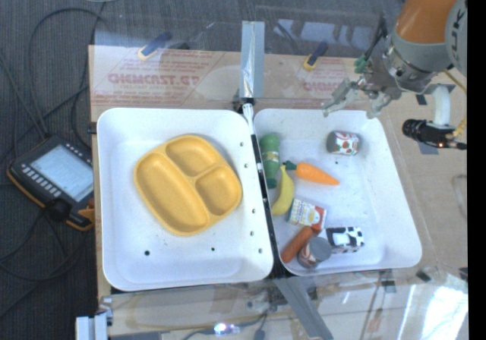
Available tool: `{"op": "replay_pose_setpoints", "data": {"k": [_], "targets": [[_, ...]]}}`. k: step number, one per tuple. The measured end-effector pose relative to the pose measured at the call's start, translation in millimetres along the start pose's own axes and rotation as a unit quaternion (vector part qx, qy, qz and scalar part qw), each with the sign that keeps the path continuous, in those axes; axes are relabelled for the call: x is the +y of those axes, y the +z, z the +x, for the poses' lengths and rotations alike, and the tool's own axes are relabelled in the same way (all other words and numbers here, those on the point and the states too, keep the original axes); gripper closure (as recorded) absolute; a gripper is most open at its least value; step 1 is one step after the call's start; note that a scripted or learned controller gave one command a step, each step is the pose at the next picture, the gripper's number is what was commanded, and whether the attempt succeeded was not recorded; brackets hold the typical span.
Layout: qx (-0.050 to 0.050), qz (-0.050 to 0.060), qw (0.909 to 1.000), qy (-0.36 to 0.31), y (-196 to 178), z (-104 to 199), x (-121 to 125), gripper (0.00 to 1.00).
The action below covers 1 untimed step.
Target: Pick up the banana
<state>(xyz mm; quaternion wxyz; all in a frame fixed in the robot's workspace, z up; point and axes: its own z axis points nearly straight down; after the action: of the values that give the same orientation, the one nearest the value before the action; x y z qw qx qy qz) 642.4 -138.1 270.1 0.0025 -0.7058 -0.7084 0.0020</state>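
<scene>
Camera view: banana (285, 191) hugs divider edge; open tool (357, 100) above bin rim.

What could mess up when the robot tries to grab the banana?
The banana is squeezed against the bin wall, with a green bottle and a carrot touching or nearly touching it, so the gripper might bump those or grab the wrong thing. A small carton sits at its lower end too. The gripper is above the bin's far edge, so it has some way to travel.

- Left bin (114, 255): a yellow divided plate (188, 183).
- Right bin (395, 225): banana (285, 190) between green cucumber (270, 152) and carrot (315, 173).
- Hand (357, 99): above the right bin's far rim, fingers spread, holding nothing.
</scene>
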Motion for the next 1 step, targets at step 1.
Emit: {"op": "replay_pose_setpoints", "data": {"k": [1], "targets": [[0.000, 0.001, 0.9985, 0.054, 90.5, 84.7, -31.8, 0.00]]}}
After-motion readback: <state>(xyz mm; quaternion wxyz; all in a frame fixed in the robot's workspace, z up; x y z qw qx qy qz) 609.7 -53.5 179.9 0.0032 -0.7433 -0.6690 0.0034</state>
